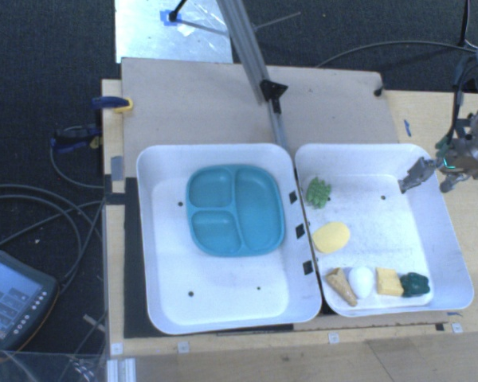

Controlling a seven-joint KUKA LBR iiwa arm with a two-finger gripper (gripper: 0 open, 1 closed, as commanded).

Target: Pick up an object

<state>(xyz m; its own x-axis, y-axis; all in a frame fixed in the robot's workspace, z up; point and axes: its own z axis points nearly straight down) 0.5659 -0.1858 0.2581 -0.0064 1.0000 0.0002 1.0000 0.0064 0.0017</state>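
My gripper (432, 179) hangs over the far right edge of the right bin (398, 153), fingers (415, 175) spread open with nothing between them. Well to its left in that bin lie a green broccoli piece (318, 191) and a yellow lemon-shaped object (332, 237). Along the bin's near edge sit a tan cone (341, 286), a white egg (361, 282), a yellow block (388, 282) and a dark green object (415, 284). All of them lie apart from the gripper.
The left bin (163, 237) holds a blue divided plate (234, 210). A grey pole (247, 42) slants from the top down to the gap between the bins. Cables and a handheld pendant (12, 294) lie off the bench to the left.
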